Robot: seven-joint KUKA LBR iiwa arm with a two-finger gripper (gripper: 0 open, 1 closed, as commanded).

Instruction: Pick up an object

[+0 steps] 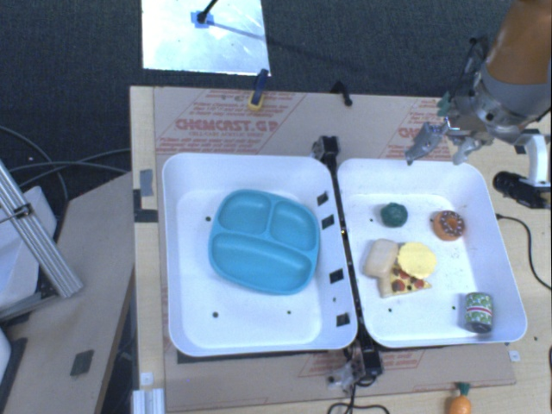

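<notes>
Since the task names no particular object, I treat everything lying in the bins as a candidate and log the bench from left to right.

Left white bin [185, 231]: holds one light-blue plastic divided plate [263, 240], lying flat near the middle. It is broad and low, so I judge it a poor fit for a two-finger grasp.

Right white bin [492, 231]: the small items cluster toward the centre. A beige bread-like piece [380, 258] touches a yellow round disc [417, 258], and a toy pizza slice with red dots [405, 284] lies just below, tucked against both. A dark green round object [394, 215] sits apart above them, a brown sprinkled doughnut [448, 225] apart to its right, and a small green-labelled can [478, 311] lies near the lower right corner, close to the wall.

Two-finger gripper [440, 145]: it hangs over the far rim of the right bin, above and well apart from every item. The jaws stand apart with nothing between them.

Judgement: the green object and the doughnut stand free and give the cleanest approach. The touching cluster risks a nudge or a double contact, and the bin wall could crowd a finger at the can.
</notes>
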